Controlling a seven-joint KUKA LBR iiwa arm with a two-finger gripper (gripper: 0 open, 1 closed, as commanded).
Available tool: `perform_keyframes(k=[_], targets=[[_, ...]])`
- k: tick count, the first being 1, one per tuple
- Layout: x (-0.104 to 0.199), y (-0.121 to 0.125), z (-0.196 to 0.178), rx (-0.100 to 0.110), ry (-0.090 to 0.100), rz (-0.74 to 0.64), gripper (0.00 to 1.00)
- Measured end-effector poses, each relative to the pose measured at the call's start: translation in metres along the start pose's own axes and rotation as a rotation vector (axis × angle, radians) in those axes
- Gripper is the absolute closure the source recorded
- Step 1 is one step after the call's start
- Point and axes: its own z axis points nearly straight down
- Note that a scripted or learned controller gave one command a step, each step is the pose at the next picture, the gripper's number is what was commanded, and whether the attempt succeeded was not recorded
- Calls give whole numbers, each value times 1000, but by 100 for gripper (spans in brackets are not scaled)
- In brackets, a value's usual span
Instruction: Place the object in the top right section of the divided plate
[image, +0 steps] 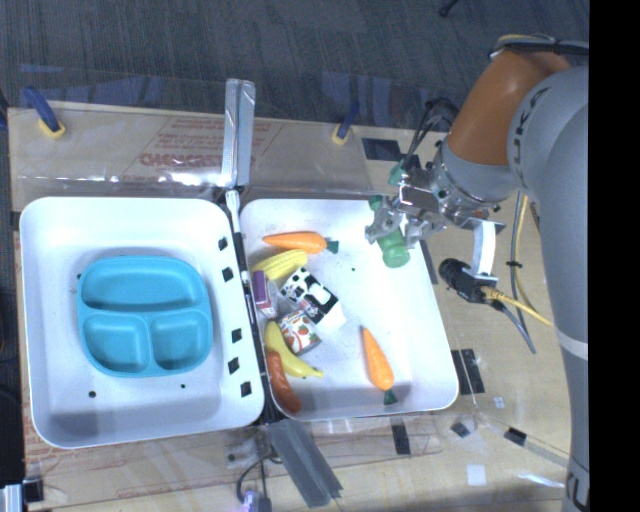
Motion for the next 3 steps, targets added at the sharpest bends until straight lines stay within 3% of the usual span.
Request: perform_keyframes(k=[1,2,3], targets=[[-15,-17,-52,-4,0,125,100],[80,-49,58,1,-1,-29,100],[69,-83,-33,-4,-1,-61,100]])
